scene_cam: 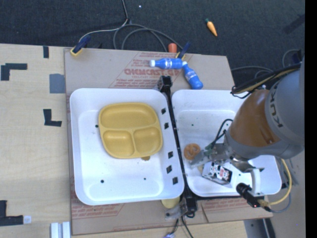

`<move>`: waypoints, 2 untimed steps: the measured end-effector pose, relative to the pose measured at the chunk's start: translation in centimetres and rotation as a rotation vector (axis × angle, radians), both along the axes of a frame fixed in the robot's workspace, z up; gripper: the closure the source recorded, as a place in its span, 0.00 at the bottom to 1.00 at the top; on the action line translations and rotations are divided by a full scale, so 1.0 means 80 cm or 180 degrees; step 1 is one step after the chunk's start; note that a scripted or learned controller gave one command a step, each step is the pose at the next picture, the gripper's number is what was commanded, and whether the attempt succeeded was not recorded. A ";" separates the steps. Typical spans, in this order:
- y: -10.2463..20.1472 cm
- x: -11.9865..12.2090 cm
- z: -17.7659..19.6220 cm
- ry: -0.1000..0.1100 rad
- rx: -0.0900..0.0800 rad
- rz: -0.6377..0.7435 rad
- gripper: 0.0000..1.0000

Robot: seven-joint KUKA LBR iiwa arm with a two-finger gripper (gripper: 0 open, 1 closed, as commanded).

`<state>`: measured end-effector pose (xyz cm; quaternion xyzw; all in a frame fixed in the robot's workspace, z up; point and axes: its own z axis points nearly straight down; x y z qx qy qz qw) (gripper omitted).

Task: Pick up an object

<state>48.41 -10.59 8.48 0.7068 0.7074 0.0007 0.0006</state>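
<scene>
The gripper (205,158) is set low in the right bin (198,103), just beside a small brown round object (191,150). The approach is best centred over that object before any closing. Its state cannot be told, since the arm (257,123) hides much.

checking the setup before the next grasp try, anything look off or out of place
Yes: a small orange carrot-shaped toy lies on the dark floor beyond the bench, outside both bins. The yellow three-compartment plastic tray sits slightly askew in the left white bin.
</scene>
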 end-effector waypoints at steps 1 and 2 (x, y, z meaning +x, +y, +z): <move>-0.055 0.002 0.173 -0.0038 -0.0020 -0.0008 0.00; 0.002 0.001 -0.005 -0.0009 -0.0008 0.0000 0.00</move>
